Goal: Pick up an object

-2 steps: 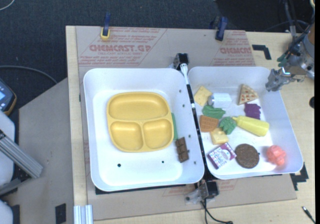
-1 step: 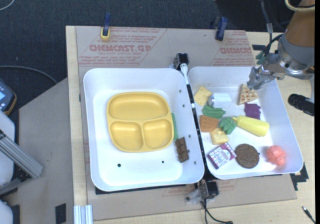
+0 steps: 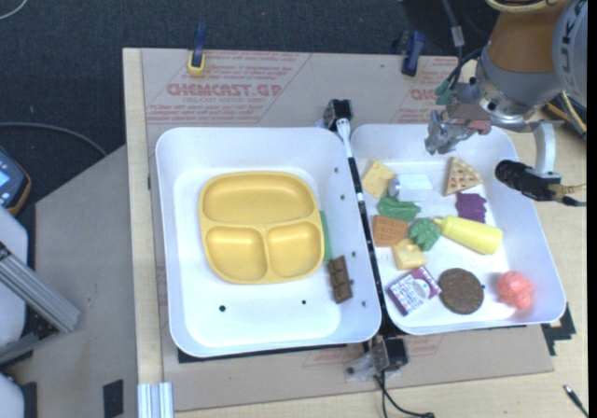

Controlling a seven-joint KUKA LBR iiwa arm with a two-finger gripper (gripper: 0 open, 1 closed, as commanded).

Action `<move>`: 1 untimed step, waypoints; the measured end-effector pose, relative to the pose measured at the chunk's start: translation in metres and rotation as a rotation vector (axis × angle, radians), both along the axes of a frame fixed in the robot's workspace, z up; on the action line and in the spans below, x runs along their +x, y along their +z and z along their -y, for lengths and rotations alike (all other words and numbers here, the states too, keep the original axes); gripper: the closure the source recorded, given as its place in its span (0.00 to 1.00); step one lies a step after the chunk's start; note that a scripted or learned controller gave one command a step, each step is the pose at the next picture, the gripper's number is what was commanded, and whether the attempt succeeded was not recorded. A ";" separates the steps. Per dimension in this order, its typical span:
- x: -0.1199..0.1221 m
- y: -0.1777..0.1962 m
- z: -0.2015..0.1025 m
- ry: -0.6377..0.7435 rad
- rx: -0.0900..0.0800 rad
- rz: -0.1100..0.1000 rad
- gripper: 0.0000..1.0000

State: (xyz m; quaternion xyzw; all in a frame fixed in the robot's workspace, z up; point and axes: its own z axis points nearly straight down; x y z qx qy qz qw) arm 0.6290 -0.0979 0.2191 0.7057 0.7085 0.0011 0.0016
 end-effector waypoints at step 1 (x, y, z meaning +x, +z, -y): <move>0.009 0.015 -0.051 0.001 0.001 0.001 1.00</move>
